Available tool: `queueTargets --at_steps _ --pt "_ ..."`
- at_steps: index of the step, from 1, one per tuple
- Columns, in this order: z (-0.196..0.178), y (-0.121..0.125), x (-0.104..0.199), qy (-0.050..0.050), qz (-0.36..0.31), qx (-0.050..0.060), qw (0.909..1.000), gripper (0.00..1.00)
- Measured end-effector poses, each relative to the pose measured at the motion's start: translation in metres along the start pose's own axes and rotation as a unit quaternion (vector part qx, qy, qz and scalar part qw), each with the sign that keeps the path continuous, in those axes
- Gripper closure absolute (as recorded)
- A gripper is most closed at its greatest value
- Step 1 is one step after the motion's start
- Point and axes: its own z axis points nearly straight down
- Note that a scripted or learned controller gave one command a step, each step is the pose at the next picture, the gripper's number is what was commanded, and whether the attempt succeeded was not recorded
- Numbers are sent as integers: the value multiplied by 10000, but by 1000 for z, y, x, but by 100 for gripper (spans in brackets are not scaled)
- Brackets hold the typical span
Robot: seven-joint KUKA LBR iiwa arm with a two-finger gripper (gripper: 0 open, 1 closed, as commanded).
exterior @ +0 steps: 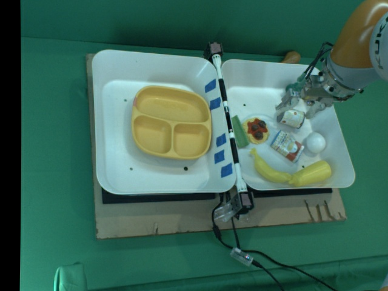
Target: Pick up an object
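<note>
A green worktop (54,162) carries a brown board with two shallow white bins side by side, so that things can be lifted from one and dropped in the other; a grey arm with an orange band (362,26) reaches in from the right.

The left bin (112,83), well away from the fingers, holds a yellow divided tray (171,122) lying flat in its middle; blue tape squares mark the rim nearest the seam.

The right bin (254,77) is where the fingers work; all the small things lie on its floor, loose and apart enough that one might be singled out.

The gripper (298,105) hangs low over the far right part of this bin, pointing down; directly beneath its tips sits a small white cup-like object (293,119), tipped on its side; this looks like the chosen target. Whether the fingers are apart or closed cannot be told here, nor whether they touch the cup; it still rests on the bin floor.

Nearer the camera from the fingers: a yellow squash-shaped toy (312,173) and a banana (270,170) lie end to end along the front wall; a small printed carton (287,145) lies between them and the cup; a white ball (314,142) sits just beside the carton.

Left of the fingers: a round tart with red fruit (257,129); a green strip (239,132) lies against the seam.
</note>
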Motion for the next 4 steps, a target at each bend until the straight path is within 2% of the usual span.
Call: queueTargets --at_steps 1,2,3,4 --pt "40 25 -20 -17 -8 -42 10000 0" --pt "22 28 -25 -66 25 -132 9999 100" --pt "22 28 -25 -64 25 -129 9999 0" --pt "36 110 -22 0 -16 146 9999 0"
